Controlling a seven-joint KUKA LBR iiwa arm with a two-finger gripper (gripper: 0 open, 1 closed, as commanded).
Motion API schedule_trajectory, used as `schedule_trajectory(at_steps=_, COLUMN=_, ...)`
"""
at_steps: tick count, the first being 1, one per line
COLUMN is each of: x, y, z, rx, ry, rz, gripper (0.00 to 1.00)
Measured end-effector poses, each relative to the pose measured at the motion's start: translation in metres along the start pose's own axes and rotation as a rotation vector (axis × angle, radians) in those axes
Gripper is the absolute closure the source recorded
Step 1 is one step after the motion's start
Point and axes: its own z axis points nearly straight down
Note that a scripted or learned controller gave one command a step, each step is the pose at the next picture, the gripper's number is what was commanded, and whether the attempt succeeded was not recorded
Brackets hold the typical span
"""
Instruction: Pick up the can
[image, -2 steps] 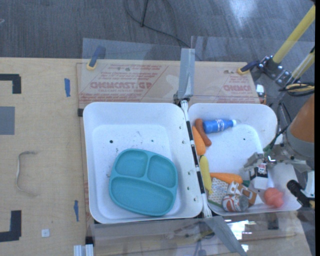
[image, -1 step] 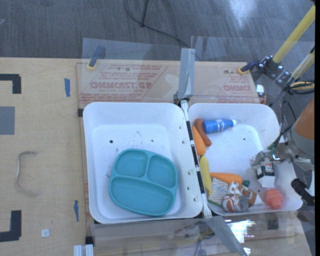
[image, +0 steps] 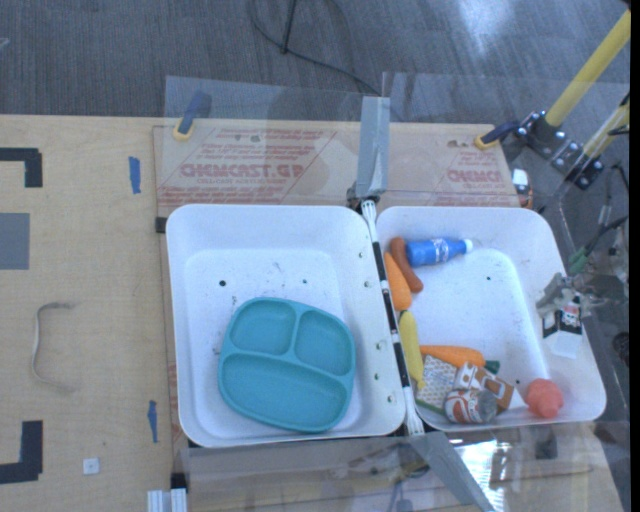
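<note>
Can red/white label, txt unreadable; clear sheets: "CHEMCAST GP".

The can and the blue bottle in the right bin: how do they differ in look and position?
The can is red and white with a printed label; the blue bottle is blue with a white cap. The can lies at the bin's near edge among other items, the bottle near the far edge. Both lie on their sides in the right bin.
</note>
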Motion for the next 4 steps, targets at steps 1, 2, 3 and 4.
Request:
schedule_trajectory(at_steps=1, x=0.012, y=0.037, z=0.049, rx=-0.001, ry=0.001, rz=-0.556, gripper=1.00)
schedule_trajectory(at_steps=2, x=0.082, y=-0.022, z=-0.032, rx=0.000, ry=0.001, rz=-0.333, gripper=1.00)
schedule_trajectory(at_steps=3, x=0.118, y=-0.054, z=-0.049, rx=0.005, ry=0.002, rz=0.119, gripper=1.00)
schedule_trajectory(at_steps=4, x=0.138, y=-0.057, z=0.005, rx=0.005, ry=0.002, rz=0.033, gripper=1.00)
